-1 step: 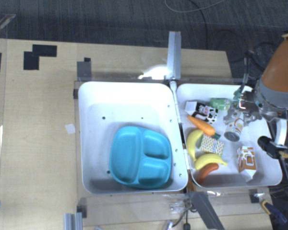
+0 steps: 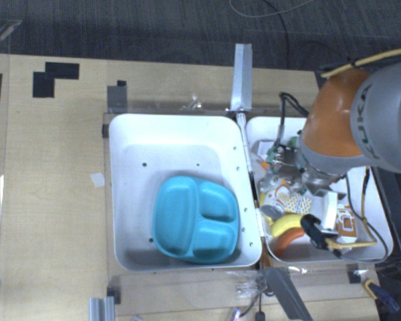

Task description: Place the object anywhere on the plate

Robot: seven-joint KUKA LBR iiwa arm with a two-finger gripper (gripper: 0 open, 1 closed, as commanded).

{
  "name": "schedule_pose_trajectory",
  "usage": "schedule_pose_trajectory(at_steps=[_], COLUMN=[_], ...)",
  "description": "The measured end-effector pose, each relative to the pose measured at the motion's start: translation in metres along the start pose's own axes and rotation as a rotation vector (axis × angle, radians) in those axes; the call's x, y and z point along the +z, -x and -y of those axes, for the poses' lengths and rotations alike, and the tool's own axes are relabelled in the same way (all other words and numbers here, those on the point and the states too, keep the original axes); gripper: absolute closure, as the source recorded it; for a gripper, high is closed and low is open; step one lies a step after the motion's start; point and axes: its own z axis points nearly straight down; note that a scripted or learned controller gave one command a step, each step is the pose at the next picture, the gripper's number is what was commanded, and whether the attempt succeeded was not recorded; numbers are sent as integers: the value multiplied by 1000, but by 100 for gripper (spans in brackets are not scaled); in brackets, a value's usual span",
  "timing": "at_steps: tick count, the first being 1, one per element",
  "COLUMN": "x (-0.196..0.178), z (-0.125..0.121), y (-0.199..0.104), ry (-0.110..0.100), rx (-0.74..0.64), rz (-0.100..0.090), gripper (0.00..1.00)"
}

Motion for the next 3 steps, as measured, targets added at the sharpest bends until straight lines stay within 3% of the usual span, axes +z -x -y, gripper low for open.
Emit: schedule_pose_trajectory(at_steps=[1, 2, 3], x=[-12, -12, 10], z=[35, 35, 35], y=[-53, -53, -50], ry=[0, 1, -1], rx=[-68, -67, 479], rz=[0, 0, 1], gripper=[100, 0, 0])
